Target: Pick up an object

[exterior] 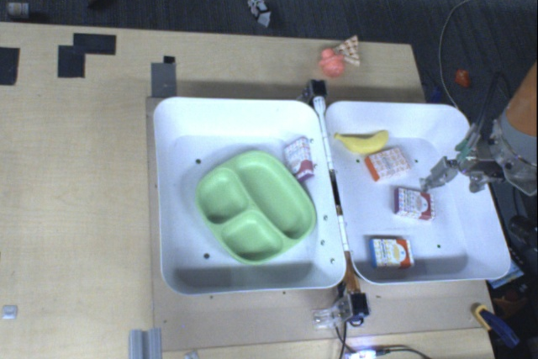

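in the right bin [483,261], four small things lie apart on the white floor: a banana [363,142] near the far left corner, an orange packet [387,163] just in front of it, a red-and-white packet [414,203] at the middle, and a yellow-and-blue box [391,251] toward the near wall. the gripper [440,172] reaches in from the right and hangs just right of and beyond the red-and-white packet, with nothing seen between its fingers; whether they are spread or pressed together cannot be told at this size. in the left bin [172,181] lies a green divided tray [255,205], with another small packet [298,157] touching its far right edge.
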Motion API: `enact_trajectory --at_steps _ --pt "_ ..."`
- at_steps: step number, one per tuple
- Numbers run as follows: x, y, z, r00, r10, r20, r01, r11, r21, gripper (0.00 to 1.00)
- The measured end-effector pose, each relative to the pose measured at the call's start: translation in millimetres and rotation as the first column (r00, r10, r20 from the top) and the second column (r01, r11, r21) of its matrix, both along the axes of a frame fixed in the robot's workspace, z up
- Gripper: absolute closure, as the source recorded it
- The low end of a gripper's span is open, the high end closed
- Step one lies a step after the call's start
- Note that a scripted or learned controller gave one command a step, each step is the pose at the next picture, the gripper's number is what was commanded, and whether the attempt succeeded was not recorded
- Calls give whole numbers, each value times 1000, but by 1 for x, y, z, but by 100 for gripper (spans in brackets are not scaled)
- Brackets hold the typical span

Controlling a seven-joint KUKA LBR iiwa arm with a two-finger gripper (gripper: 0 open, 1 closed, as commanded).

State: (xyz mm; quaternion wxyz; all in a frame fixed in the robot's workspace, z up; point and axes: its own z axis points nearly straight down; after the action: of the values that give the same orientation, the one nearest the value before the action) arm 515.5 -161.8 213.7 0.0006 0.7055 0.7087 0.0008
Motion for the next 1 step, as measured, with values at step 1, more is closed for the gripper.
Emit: enact_trajectory --at_steps 1 --pt "-29 23 -105 1000 -2 -2 2 1000 1 0"
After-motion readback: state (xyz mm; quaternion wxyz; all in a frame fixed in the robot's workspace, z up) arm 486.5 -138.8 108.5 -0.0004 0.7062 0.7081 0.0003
